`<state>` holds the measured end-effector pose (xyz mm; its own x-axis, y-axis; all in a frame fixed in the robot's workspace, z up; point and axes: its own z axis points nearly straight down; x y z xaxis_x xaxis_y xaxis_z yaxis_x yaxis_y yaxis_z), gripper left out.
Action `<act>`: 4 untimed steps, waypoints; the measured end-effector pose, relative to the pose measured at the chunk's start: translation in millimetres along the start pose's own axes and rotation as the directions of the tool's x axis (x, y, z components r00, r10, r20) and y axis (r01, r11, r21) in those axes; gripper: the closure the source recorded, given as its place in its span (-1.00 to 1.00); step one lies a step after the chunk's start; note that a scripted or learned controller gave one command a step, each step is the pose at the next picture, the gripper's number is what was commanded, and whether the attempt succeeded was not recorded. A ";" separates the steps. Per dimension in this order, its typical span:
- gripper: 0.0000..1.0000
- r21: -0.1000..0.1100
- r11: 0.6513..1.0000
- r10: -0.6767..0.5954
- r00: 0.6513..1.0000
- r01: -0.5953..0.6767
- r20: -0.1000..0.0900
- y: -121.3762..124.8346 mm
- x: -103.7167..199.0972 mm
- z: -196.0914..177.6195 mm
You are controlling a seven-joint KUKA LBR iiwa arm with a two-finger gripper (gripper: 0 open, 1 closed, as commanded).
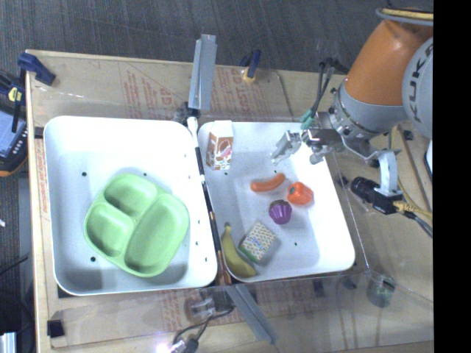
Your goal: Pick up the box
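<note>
While hovering open and empty at the right bin's (335, 252) one o'clock, hand (283, 147) approaching; box (220, 145) standing upright at eleven o'clock corner. Next: shifting toward nine o'clock, descending, closing.

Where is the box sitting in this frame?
The box lies flat in the right bin, near its front edge, beside the banana and just below-left of the purple fruit.
</note>
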<state>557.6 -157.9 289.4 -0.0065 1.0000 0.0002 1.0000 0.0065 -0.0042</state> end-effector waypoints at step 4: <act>-1.00 0.000 0.991 -0.134 0.991 0.134 0.000 -12.3 1.4 160.9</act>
<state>544.6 -156.6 128.6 -0.1406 0.9901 0.0007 0.9901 0.1406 -0.0037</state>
